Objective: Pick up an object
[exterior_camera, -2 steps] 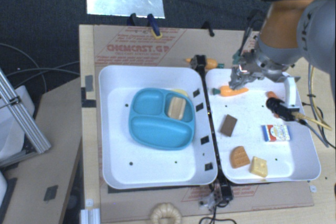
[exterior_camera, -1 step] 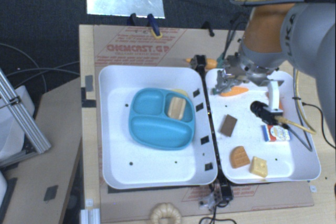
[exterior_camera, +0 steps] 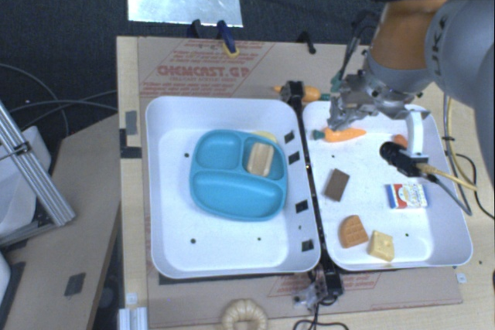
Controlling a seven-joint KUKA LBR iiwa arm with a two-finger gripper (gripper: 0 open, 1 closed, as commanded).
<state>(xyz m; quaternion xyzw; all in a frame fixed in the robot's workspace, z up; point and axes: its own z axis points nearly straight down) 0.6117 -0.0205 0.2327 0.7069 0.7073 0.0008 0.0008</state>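
My gripper (exterior_camera: 338,120) hangs over the back left corner of the right bin (exterior_camera: 452,243), just above the left end of an orange carrot (exterior_camera: 346,134) that lies on the bin floor. Nothing shows between its fingers. Further forward in the same bin lie a brown square piece (exterior_camera: 336,185), a red, white and blue packet (exterior_camera: 407,195), a tan waffle-like biscuit (exterior_camera: 353,231) and a pale yellow cheese wedge (exterior_camera: 380,245). A small orange thing (exterior_camera: 398,141) peeks out at the bin's right side, partly hidden.
The left bin (exterior_camera: 166,243) holds a blue divided plate (exterior_camera: 232,189) with a piece of toast (exterior_camera: 260,159) in its right compartment. A small orange item (exterior_camera: 310,94) lies behind the bins. A beige ring (exterior_camera: 246,314) sits at the bench's front edge.
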